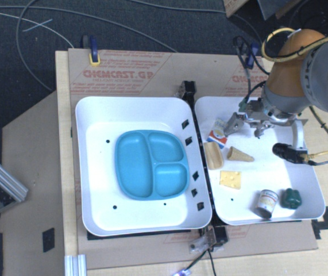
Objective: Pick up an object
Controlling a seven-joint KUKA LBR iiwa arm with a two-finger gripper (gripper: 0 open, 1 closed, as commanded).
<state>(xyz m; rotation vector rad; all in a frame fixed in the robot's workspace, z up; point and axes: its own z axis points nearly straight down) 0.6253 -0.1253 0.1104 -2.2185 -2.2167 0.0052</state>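
While the grey arm with its orange band [293, 68] reaches over the right shallow white bin [310, 197], its pincer [245, 122] hangs above that bin's upper left part, near a small red, white and blue packet [217, 135]; whether it is spread or closed cannot be told, and nothing shows between its tips. Below the packet lie a tan wooden block [212, 154], a tan cone-shaped wedge [239, 154], a yellow cheese-like square [230, 179], a small metal can [267, 202] and a dark green lump [291, 198]. Left of the packet, the left white bin [89, 154] holds a blue divided plastic plate [151, 164].

Dark carpet [152, 16] — loose grey cables [43, 7]
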